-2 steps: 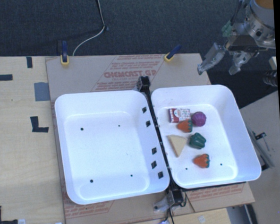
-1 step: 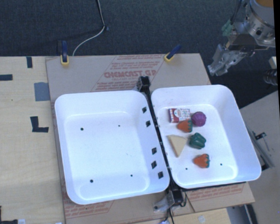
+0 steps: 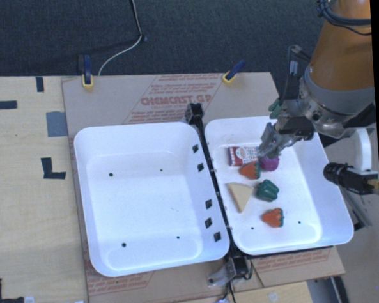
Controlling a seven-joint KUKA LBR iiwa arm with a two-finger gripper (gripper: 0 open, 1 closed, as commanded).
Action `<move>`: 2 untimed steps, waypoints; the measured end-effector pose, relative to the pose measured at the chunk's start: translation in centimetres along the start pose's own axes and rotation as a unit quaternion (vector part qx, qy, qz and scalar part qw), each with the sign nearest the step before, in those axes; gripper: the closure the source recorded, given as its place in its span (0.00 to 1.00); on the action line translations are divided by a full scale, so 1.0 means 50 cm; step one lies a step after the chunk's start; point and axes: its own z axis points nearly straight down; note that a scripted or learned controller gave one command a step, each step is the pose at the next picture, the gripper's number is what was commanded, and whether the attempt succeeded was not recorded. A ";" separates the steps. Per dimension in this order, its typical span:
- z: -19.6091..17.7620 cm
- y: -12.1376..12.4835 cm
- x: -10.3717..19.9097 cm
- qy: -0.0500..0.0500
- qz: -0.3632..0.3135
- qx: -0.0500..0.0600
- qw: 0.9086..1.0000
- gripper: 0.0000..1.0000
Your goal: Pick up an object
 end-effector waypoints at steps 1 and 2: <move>-0.202 0.037 0.098 0.000 -0.002 -0.012 1.000 1.00; 0.114 -0.015 0.150 -0.002 0.000 0.004 1.000 1.00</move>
